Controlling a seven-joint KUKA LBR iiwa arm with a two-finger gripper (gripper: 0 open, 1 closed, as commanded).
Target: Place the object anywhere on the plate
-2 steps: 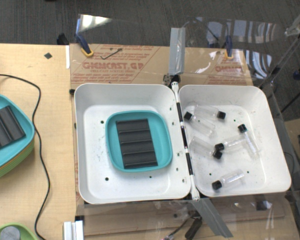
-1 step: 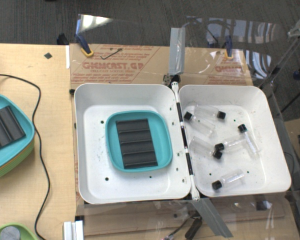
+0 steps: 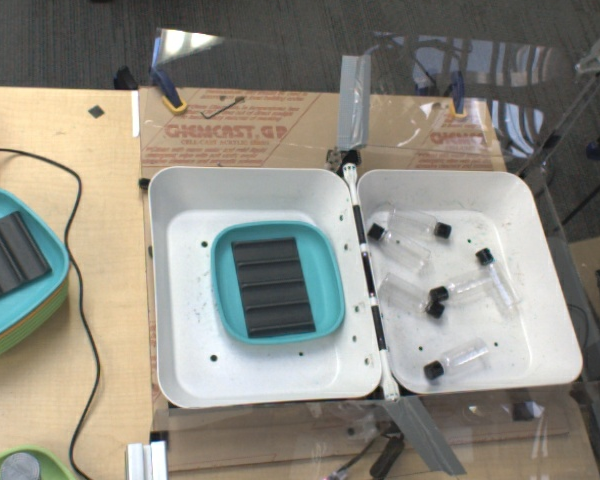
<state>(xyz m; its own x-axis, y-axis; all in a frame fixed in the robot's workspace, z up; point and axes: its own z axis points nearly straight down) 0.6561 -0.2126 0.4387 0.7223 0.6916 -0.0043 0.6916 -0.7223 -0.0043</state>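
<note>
1. The plate, teal with a dark ribbed insert, sits in the middle of the left bin, left of frame centre, presumably flat and central so a drop anywhere lands on it
2. The objects are clear vials with black caps, scattered in the right bin at centre right, lying on their sides, mostly apart from one another; two caps meet near the middle
3. None is on the plate; placing is not yet done
4. The end effector's state cannot be told from this view
5. More teal plates are stacked on the worktop at far left, likely spares
</note>
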